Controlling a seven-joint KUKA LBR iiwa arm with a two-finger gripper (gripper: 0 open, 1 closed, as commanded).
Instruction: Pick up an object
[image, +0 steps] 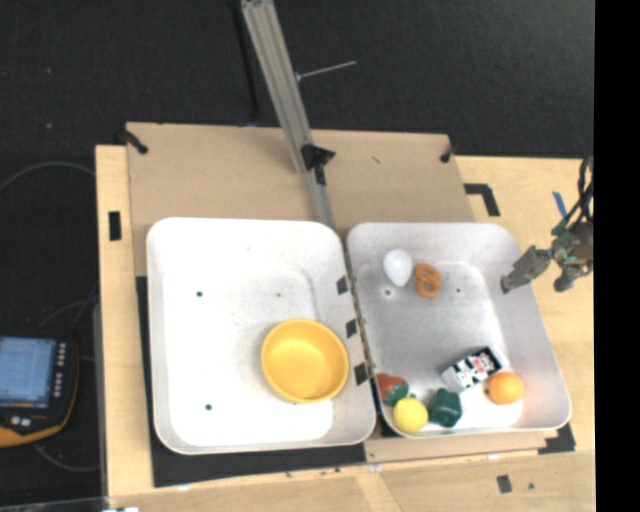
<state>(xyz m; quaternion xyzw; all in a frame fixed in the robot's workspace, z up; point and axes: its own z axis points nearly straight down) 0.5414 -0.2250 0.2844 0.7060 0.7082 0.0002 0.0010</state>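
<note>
1. The fingers (545, 268) hang spread apart, with nothing between them, over the right bin's (520, 330) right rim.
2. The white egg (398, 266) and orange pretzel (428, 280) lie well to their left.
3. The orange ball (504, 388), patterned box (470, 370), green block (445, 408) and yellow ball (410, 415) sit toward the near wall.
4. The yellow bowl (304, 360) rests in the left bin (200, 260).
</note>
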